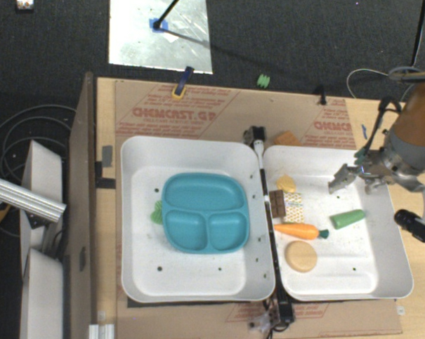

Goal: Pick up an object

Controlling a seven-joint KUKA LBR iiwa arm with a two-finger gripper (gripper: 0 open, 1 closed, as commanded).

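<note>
At right of frame, the gripper (349, 177) hovers open over the right bin (387, 278), holding nothing. Lower it straight onto the green block (347, 219) (just below), then close.

Beneath my grey arm (410, 149): a teal plastic divided tray (205, 213), an orange toy carrot (298, 231), a green cylinder (347, 219), a tan round disc (301, 257), two white bins (141, 197).
</note>
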